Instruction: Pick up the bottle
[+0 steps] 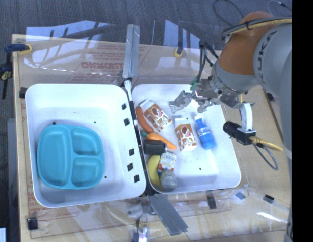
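A blue bottle point(205, 134) with a white label lies flat in the right bin point(224, 171), right of centre, its cap pointing to the far side. A second small bottle point(167, 168) with a grey cap and red label lies at the bin's near left. My gripper point(191, 104) hangs over the far part of the right bin, just beyond the blue bottle's cap. Its fingers point(177, 102) are spread open with nothing between them.
Two small cartons point(156, 116) point(186, 136), an orange carrot point(161, 139), a sausage point(140, 119), a black block point(153, 147) and a banana point(153, 168) crowd the right bin's left half. The left bin point(112, 101) holds a blue divided plate point(70, 155).
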`<state>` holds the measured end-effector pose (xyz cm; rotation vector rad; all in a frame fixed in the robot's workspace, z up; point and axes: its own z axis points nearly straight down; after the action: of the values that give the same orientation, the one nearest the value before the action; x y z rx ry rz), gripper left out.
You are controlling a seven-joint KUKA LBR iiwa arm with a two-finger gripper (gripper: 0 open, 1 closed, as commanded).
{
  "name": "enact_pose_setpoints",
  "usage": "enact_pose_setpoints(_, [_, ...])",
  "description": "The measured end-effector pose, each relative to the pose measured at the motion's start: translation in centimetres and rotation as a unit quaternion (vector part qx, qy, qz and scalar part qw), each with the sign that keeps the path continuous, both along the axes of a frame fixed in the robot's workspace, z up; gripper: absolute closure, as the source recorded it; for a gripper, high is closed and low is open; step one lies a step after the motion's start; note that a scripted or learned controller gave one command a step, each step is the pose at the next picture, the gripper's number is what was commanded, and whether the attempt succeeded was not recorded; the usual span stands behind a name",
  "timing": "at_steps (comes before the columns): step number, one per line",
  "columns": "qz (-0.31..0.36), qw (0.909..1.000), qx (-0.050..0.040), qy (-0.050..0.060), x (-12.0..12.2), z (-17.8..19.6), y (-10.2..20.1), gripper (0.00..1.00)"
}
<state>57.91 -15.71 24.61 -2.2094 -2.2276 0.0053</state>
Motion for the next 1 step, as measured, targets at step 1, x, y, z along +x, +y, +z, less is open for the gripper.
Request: enact_pose_setpoints(1, [0.088,0.9961,0.0,-0.002,-4.8,-3.35,-5.39,0.0])
